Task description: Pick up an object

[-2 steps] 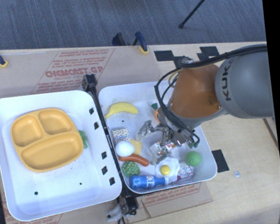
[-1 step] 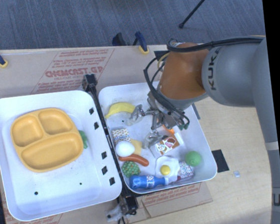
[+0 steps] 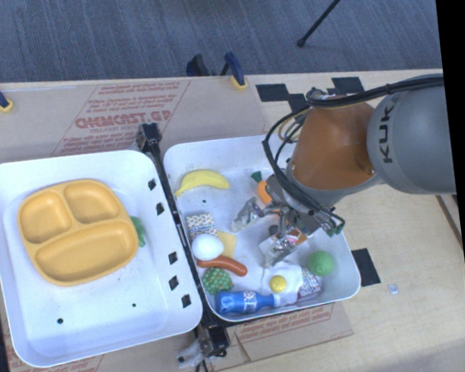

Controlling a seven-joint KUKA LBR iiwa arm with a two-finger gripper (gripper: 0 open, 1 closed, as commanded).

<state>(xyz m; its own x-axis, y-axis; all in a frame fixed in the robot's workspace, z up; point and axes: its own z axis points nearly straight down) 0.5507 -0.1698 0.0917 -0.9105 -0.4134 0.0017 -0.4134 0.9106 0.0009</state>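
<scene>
My gripper [image 3: 266,228] hangs low over the middle of the right bin [image 3: 343,281], below the orange band of the arm. Its two fingers [image 3: 247,213] stand apart, open, with bare bin floor between them. Around it lie a banana [image 3: 201,180], a white egg [image 3: 207,247], a red sausage [image 3: 222,265], a green ball [image 3: 321,263], a blue bottle [image 3: 242,302] and a small yellow piece [image 3: 279,283]. An orange piece [image 3: 263,191] peeks out beside the wrist. The arm hides part of the bin's right side.
The left bin [image 3: 32,329] holds a yellow divided plate [image 3: 77,230] with a small green thing [image 3: 140,231] at its right edge. A black divider with clips [image 3: 166,222] runs between the bins. A patterned block [image 3: 199,223] sits near the divider.
</scene>
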